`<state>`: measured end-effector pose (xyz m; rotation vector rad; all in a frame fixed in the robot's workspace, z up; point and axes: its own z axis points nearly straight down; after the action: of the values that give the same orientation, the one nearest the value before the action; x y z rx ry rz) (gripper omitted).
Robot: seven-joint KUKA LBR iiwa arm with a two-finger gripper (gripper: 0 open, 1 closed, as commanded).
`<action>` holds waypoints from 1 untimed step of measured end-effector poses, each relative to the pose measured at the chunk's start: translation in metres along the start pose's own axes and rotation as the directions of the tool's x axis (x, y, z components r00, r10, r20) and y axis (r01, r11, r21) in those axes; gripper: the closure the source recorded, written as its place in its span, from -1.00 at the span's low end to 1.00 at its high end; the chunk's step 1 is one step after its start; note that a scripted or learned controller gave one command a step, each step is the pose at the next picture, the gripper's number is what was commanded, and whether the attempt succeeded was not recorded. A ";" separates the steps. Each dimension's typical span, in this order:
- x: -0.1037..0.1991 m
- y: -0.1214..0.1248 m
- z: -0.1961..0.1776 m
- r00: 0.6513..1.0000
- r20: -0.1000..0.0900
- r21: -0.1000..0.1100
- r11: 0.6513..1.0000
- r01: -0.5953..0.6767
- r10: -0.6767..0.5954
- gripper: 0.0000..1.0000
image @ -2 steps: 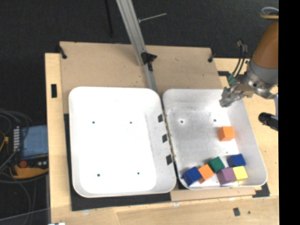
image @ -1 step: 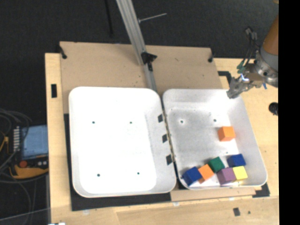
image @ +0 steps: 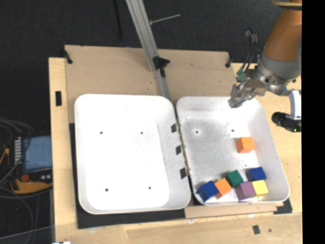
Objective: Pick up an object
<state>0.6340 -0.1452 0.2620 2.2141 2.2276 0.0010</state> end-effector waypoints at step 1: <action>0.058 -0.015 0.009 1.000 0.000 0.001 1.000 -0.001 0.001 1.00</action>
<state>0.6188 -0.0874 0.2531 2.2155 2.2278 -0.0006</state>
